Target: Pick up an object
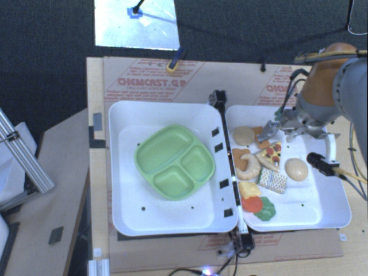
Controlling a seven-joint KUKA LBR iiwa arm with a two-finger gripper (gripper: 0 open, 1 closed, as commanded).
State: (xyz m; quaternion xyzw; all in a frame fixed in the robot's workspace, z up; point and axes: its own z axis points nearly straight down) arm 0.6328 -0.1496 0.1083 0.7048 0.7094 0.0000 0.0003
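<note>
Overhead, the gripper (pixel 275 126) hangs low over the far part of the right bin (pixel 330 211); whether its fingers are open or shut cannot be told. Toy food lies in that bin: a pizza slice (pixel 271 154) just below the gripper, a round bun (pixel 296 169), a tan cookie (pixel 244 135). A green divided plate (pixel 174 161) rests in the left bin (pixel 123 211).
</note>
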